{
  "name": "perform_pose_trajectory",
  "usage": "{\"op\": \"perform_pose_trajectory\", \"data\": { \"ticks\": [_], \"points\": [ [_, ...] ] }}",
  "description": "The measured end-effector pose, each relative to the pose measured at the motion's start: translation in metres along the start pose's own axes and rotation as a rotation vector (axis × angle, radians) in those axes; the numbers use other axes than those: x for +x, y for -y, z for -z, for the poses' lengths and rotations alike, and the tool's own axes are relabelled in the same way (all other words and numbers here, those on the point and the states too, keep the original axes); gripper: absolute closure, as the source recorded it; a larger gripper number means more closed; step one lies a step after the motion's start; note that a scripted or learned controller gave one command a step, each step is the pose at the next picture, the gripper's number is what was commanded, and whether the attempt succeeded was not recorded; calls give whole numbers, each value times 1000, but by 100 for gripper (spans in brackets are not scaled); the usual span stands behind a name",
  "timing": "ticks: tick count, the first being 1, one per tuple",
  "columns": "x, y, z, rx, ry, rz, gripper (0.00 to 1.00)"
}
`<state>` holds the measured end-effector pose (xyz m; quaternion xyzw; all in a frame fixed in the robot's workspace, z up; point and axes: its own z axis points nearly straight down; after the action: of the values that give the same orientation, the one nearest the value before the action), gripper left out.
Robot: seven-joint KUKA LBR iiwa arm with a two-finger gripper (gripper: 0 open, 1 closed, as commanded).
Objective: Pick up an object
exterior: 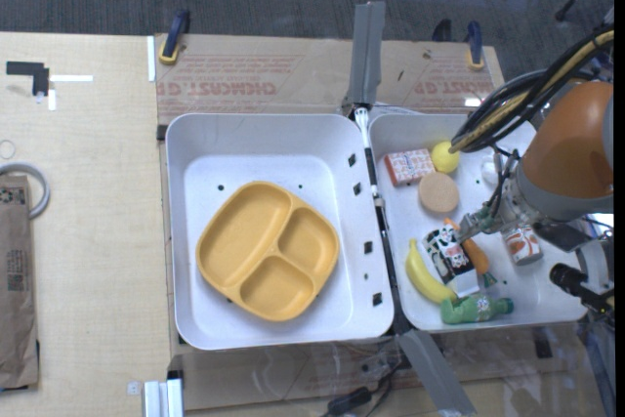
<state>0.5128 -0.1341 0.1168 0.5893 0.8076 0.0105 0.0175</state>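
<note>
Green bottle (476, 309) lies below the pincer (476, 228), carrot (475, 258) between.

Two bins are set side by side on the desk (78, 161). A divided plate (269, 251) lies in the left bin (186, 210). In the right bin (415, 312), a box (408, 167) lies behind a disc (438, 194), with a banana (425, 274) and a bottle (475, 309) nearer the front.

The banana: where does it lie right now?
The banana lies in the right bin, near its front left corner, just left of the black-and-white carton and above the green bottle.
</note>
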Motion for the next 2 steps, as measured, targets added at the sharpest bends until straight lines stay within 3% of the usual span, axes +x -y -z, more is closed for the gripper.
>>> {"op": "perform_pose_trajectory", "data": {
  "ticks": [1, 2],
  "points": [
    [54, -86, 113, 36, -17, 182, 100],
    [59, -177, 103, 38, -14, 59, 100]
  ]
}}
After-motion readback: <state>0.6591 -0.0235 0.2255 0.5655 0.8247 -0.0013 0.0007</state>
